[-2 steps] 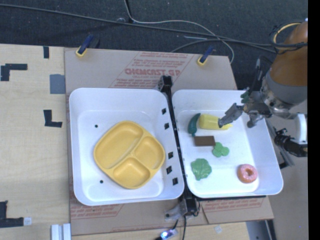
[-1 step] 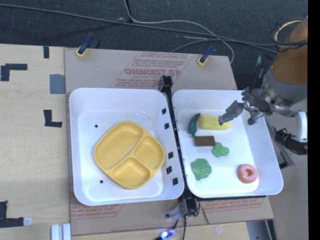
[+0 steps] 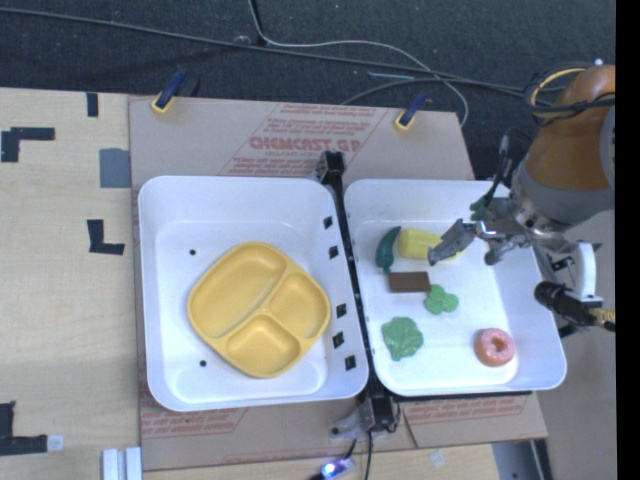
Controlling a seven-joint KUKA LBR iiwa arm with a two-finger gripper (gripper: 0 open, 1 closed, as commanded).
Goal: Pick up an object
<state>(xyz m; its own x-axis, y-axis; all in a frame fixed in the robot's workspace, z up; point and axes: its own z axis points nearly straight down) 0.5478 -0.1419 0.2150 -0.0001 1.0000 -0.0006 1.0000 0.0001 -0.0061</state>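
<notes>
The right bin [image 3: 520, 368] holds several toy foods. A yellow piece [image 3: 416, 242] with a dark green end [image 3: 387, 251] lies at its upper left. Below it are a brown block [image 3: 408, 282], a small green piece [image 3: 440, 301] and a larger green leafy piece [image 3: 402, 337]. A pink donut [image 3: 494, 347] lies at the lower right. My gripper [image 3: 471, 249] hangs over the upper middle of this bin, open. Its left finger [image 3: 447, 246] overlaps the yellow piece's right end. Only white bin floor shows between the fingers.
A yellow divided plate [image 3: 260, 308] lies in the left bin [image 3: 160, 268]. A black divider strip [image 3: 345, 268] runs between the bins. Cables [image 3: 330, 48] cross the dark floor behind the bench. The arm's black fittings [image 3: 565, 303] overhang the right bin's right rim.
</notes>
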